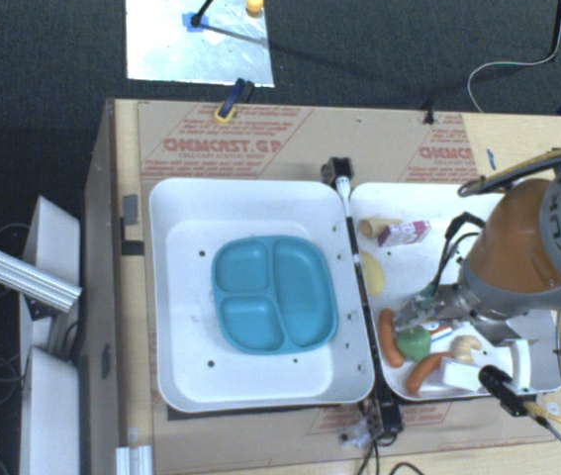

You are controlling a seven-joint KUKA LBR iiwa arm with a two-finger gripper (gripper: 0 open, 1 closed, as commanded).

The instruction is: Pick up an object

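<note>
The right bin (428, 201) holds several small items. A pink and white tube (399, 232) lies near its far edge, and a pale yellow piece (371, 277) rests against the left wall. Toward the near side lie an orange sausage (389, 336), a green round object (414, 344), a second sausage (423, 372), a white block (461, 374) and a pale bulb (466, 344). My gripper (426, 311) hangs low in this bin, just above and behind the green object, at the end of the grey arm with the orange band (513, 240).
The left bin (176, 265) bears a blue divided plate (273, 293). A black divider clip (339, 173) sits between the bins at the far edge. Cables trail off the arm at the lower right (547, 414). The bench top around the bins is printed cardboard (250, 142).
</note>
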